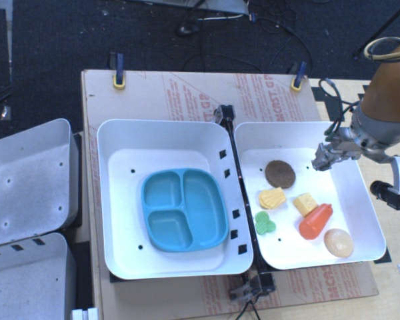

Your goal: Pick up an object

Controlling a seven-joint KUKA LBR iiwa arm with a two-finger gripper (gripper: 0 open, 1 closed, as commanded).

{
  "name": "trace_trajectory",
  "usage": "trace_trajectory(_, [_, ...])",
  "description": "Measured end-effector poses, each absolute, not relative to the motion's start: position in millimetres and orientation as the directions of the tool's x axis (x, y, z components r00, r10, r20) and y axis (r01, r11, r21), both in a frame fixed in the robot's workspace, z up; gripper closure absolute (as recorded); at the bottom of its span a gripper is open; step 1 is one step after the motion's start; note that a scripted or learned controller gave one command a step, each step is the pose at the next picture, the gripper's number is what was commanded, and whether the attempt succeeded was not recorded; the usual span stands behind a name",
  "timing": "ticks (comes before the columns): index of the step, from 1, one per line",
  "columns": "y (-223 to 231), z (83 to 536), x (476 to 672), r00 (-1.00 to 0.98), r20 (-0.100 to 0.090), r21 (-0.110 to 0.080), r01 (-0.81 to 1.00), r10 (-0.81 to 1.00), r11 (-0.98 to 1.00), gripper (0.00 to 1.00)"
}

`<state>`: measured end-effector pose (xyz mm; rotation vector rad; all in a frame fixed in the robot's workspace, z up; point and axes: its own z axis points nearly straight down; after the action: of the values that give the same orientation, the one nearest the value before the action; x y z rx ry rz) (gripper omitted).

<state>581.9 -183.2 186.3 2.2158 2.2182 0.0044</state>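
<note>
Brown cookie (280,174) lay just left of the claw (322,161), nearest of the foods, though whether that claw was apart or together, I couldn't tell.

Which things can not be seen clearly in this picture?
- Gripper, camera view: small and dark, finger state unreadable.
- Arm: cut off by the right edge.
- Green item in the right bin: too small to identify.
</note>
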Motion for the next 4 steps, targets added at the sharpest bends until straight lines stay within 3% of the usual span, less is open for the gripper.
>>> trace_trajectory(2, [-189, 288, 575.5, -0.002, -0.003, 0.007, 1.0, 1.0, 0.003, 1.0])
trace_trajectory(4, [-87, 287, 584.2, -0.007, 0.001, 0.0, 1.0, 1.0, 0.007, 1.0])
